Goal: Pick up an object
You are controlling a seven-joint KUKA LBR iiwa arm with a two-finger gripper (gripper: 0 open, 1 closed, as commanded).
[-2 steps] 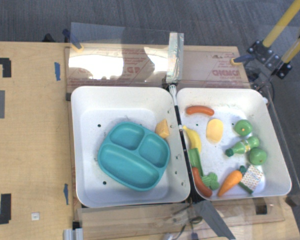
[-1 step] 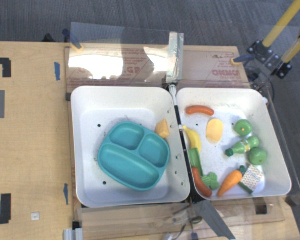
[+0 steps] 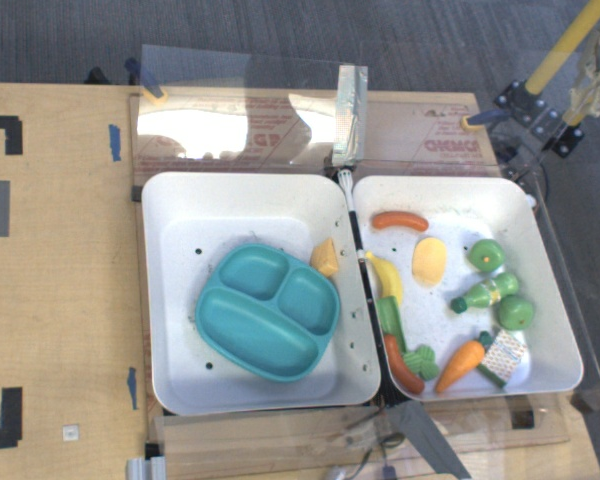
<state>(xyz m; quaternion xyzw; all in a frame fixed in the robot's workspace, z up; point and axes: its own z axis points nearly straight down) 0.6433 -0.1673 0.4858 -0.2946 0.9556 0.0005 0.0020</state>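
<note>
1. left bin (image 3: 170, 268): holds a teal divided plate (image 3: 268, 313), which takes up most of its floor.
2. right bin (image 3: 552, 298): holds the small toy foods.
3. banana (image 3: 386, 276): lies along the right bin's left wall.
4. carrot (image 3: 460, 364): tilted, near the front edge.
5. sausage (image 3: 400, 222): lies toward the back.
6. orange wedge (image 3: 326, 258): touches the plate's right rim.
7. gripper: cannot tell whether it is released or clenched.

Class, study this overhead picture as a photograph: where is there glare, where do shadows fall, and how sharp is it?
In the camera view, bright glare washes over the clear plastic sheet behind the two shallow white bins; soft shadow sits under the teal three-compartment plastic tray; lighting is otherwise even; the small toy foods, such as the orange toy carrot, look slightly soft.
</note>
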